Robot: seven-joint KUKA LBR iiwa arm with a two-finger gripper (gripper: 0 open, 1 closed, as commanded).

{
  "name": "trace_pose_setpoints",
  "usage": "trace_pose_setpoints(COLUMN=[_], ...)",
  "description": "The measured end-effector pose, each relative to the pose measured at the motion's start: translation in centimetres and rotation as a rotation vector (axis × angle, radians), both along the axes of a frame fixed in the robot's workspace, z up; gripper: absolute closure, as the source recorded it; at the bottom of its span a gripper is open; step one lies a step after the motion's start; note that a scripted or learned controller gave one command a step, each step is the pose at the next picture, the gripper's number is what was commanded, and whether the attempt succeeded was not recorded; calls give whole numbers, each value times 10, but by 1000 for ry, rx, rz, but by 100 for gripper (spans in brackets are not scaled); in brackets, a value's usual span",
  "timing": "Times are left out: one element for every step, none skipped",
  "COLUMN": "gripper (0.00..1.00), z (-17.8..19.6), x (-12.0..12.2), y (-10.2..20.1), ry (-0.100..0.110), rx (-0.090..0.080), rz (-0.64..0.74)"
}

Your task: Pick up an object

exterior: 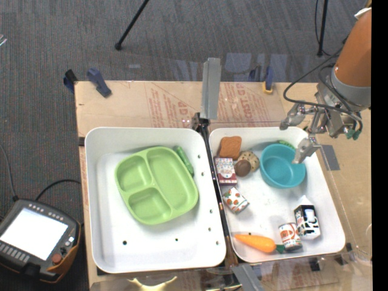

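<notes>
Hand: the grey two-finger hand (306, 143) is seen over the far right part of the right bin; one finger is lowered onto the near rim of the bowl, nothing is seen between the fingers, and how wide they stand cannot be told
Arm: the grey arm with the orange band (357, 47) is brought in from the desk's right edge, so the right bin is within its reach
Likely target: the round teal plastic bowl (282, 165), set in the right bin's far half
Right bin: the shallow white right bin (332, 211) is loaded with small pickable things; a brown cracker-like square (230, 147) and a red-and-white carton (225, 170) lie along its left wall
Near edge: an orange plastic carrot (257, 242), a small printed can (290, 236) and a black-and-white carton (307, 220) are gathered there, well apart from the hand
Left bin: the shallow white left bin (103, 235) carries a light green divided plastic tray (156, 183), laid flat
Progress: judged as approach only; nothing is lifted yet
</notes>
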State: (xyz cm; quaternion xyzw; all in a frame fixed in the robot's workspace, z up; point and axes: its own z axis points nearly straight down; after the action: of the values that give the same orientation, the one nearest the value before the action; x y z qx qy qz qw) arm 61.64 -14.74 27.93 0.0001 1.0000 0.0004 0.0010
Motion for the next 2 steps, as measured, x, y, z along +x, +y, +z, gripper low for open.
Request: trace_pose_setpoints(gripper=[0,0], z=[-163,-187], x=[-52,30], y=[-53,-40], ry=[14,-2], rx=[7,-1], rz=[172,232])
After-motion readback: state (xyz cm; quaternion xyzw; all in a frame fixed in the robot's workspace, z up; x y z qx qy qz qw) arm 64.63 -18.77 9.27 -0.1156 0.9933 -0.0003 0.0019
